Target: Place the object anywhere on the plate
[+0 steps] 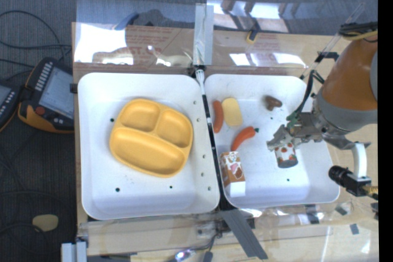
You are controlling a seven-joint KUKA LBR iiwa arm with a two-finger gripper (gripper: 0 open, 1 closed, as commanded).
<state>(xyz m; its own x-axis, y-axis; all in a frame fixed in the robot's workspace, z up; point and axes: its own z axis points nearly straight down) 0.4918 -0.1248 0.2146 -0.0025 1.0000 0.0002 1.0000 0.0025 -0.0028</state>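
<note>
Food is not yet seen on the yellow plate (pixel 151 144) in the left bin (pixel 98 193), since the small can (pixel 287 155) is gripped in the shut claw (pixel 284 143) in the right bin (pixel 319 193), at three o'clock from the plate.

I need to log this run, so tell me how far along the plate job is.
Nothing looks done yet: the yellow plate in the left bin carries no object. In hand: the gripper sits low in the right bin over a small can; whether it grips it is unclear. Left: lift an object, carry it across, set it on the plate. Carrot, sausage, carton lie untouched.
</note>
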